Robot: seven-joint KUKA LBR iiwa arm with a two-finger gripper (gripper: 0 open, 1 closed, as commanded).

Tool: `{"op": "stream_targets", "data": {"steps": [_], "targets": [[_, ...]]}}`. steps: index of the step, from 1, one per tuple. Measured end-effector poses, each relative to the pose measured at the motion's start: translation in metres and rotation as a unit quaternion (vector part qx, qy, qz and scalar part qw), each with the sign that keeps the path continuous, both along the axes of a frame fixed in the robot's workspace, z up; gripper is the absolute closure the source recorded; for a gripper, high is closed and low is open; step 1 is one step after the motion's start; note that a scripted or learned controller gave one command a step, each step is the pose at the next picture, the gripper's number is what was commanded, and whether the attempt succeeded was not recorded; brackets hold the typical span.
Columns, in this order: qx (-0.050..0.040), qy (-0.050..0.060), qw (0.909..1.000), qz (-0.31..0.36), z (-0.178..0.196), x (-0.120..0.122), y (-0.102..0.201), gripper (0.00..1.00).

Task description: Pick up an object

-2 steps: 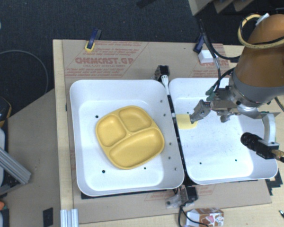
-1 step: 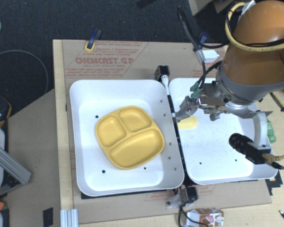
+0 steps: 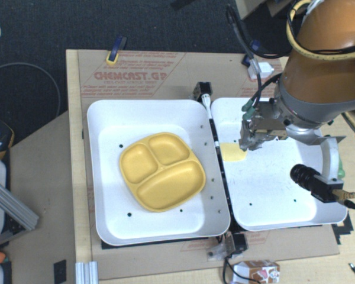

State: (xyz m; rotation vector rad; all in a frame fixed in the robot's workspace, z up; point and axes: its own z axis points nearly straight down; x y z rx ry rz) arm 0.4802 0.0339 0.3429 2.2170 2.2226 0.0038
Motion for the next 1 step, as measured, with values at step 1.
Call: {"op": "stream_targets", "data": {"steps": [1], "targets": [[0.0016,-0.003,1.0,0.003,0.0628,-0.0003,0.0533,1.0]]}}
